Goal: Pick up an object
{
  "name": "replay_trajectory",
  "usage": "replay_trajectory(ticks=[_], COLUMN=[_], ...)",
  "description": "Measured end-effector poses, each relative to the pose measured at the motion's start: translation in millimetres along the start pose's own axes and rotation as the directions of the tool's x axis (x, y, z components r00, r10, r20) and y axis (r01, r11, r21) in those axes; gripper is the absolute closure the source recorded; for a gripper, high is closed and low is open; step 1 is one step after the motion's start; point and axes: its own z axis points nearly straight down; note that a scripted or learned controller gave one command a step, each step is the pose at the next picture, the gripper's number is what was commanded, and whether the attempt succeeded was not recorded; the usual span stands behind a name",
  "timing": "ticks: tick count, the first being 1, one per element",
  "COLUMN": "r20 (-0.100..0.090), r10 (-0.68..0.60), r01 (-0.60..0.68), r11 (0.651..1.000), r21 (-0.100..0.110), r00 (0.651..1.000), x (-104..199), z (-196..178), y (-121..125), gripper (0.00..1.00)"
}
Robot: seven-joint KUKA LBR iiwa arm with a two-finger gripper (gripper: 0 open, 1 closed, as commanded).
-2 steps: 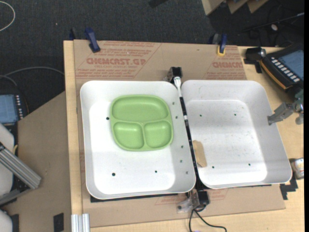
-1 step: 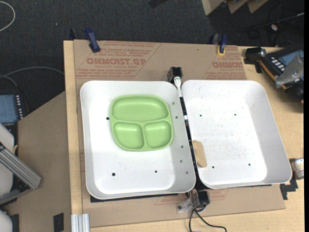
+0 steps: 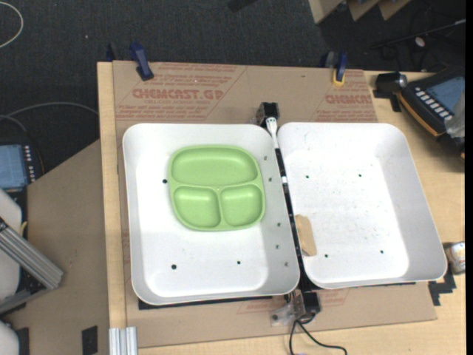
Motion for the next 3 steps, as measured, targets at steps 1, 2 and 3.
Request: replay_trajectory(ticks=[1,2,3], r20=[-0.005,-0.005,-0.006], r10=[-0.002,-0.005,-0.009], r01=[0.002,0.005,0.009], r11=[1.000,1.000,1.000], r21=[0.016,0.016,0.011], r00=[1.000,1.000,1.000], x=[40.6,100.9,187.5], z=[92.9,163.6,167.6], y=[-2.0,-2.5,-2.7], gripper=[1.00,1.00,1.00])
